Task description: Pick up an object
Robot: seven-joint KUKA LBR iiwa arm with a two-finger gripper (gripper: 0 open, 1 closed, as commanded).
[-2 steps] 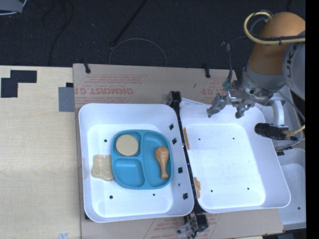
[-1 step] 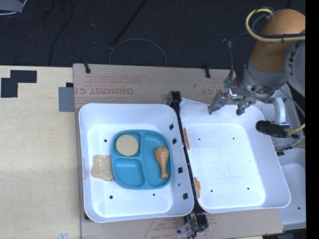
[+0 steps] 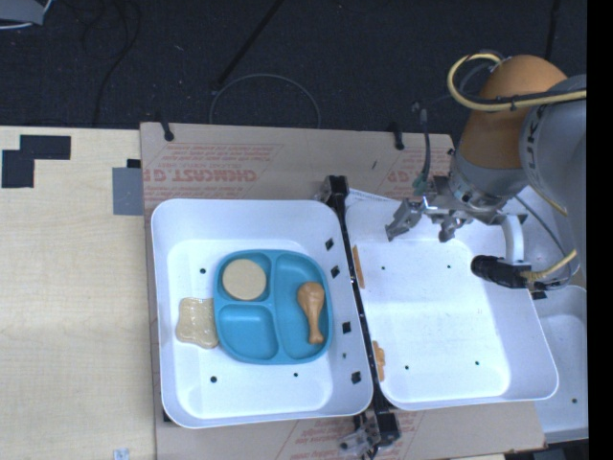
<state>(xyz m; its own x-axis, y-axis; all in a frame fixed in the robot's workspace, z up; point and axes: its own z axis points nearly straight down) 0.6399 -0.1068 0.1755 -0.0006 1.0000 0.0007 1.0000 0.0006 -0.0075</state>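
Orange-banded and grey, the arm (image 3: 522, 132) rises closest to the lens at the right, its upper bulk cut off by the frame edge (a yellow cable loops over the top of it). Below it the gripper (image 3: 425, 225) hangs over the far edge of the right bin (image 3: 517, 372), its two fingers (image 3: 402, 222) spread apart with nothing between them. A black part beside the wrist is hard to identify. Small orange bits along the divider between the bins are too small to name. In the left bin (image 3: 182, 247) sits a blue divided tray (image 3: 254, 333). A tan drumstick-shaped toy (image 3: 312, 310) lies in its right compartment, a round beige disc (image 3: 243, 279) in its upper left one. A pale bread-like piece (image 3: 196, 322) rests just beside the tray's left edge, touching it.
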